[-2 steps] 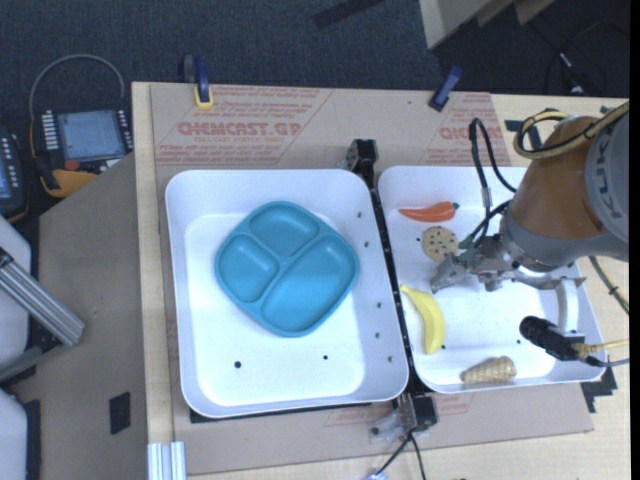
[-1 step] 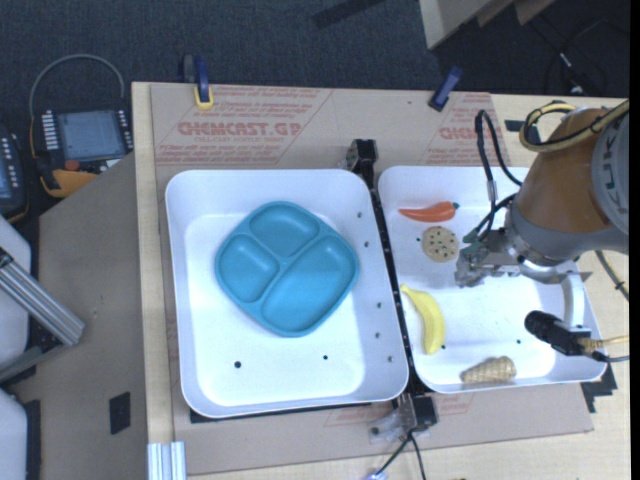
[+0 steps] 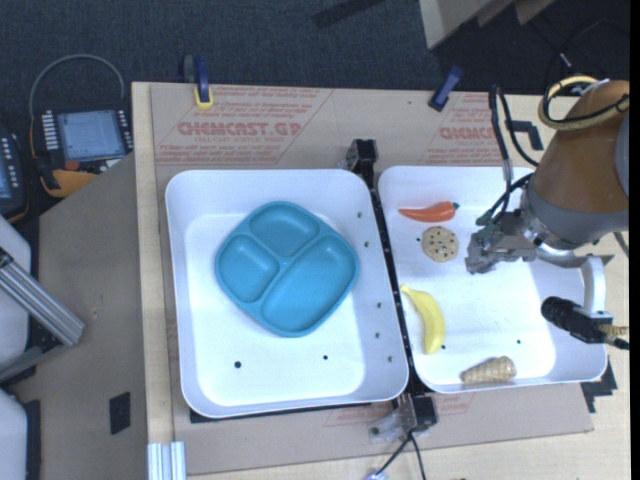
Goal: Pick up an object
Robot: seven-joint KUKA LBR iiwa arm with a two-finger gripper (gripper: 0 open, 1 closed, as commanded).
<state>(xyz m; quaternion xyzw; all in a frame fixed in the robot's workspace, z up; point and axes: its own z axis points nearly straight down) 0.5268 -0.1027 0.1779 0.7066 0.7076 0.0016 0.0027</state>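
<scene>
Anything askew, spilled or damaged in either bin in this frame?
Nothing stands out. The blue divided plate lies flat in the left bin, turned at a slant to its walls. In the right bin, the red chili pepper, cookie, banana and cone lie apart and intact, with the tool above.

Two shallow white plastic bins stand side by side: the left bin (image 3: 190, 268) and the right bin (image 3: 520, 318). The left one holds one blue plastic plate with three compartments (image 3: 287, 266). The right one holds four toy foods, one of each kind: a red chilli pepper (image 3: 428, 211), a round speckled cookie (image 3: 439, 243), a yellow banana (image 3: 428, 318) and a tan cone (image 3: 489, 370).
</scene>
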